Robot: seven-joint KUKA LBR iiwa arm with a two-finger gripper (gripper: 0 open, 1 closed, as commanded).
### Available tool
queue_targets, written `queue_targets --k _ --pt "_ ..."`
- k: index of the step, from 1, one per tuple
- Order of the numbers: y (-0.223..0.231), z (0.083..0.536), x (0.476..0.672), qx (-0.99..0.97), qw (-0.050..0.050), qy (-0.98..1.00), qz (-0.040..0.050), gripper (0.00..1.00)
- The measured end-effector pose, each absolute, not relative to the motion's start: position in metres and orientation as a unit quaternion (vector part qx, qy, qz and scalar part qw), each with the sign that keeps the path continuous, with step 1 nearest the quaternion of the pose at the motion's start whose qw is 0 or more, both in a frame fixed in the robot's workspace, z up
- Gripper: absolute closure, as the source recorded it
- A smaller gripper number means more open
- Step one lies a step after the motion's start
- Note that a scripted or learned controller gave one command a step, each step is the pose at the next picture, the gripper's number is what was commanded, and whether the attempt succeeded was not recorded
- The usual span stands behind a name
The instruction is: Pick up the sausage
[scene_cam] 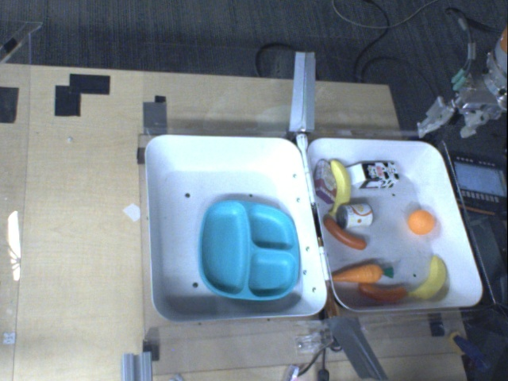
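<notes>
Right bin holds your sausage, lying diagonally, well below-left of the end effector, whose grip state you cannot tell.

Glossy plastic sausage (smooth); matt bins

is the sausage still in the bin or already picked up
In the bin. The sausage lies flat on the right bin's floor beside a small can, while the gripper is outside the bin's far corner.

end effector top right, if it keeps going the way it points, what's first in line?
The end effector tips down-left toward the right bin. Probably the bin's far rim first, then the small black-and-white carton; depth is unclear. The sausage lies further off.
</notes>
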State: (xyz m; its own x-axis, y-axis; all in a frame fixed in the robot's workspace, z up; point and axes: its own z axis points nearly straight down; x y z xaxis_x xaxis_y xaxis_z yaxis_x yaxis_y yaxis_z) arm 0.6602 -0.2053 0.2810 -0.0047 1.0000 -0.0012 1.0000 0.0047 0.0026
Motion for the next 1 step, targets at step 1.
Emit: queue_targets --k 1 --pt "-0.0875 0.1308 0.6464 0.713 0.001 0.701 0.0011 0.0"
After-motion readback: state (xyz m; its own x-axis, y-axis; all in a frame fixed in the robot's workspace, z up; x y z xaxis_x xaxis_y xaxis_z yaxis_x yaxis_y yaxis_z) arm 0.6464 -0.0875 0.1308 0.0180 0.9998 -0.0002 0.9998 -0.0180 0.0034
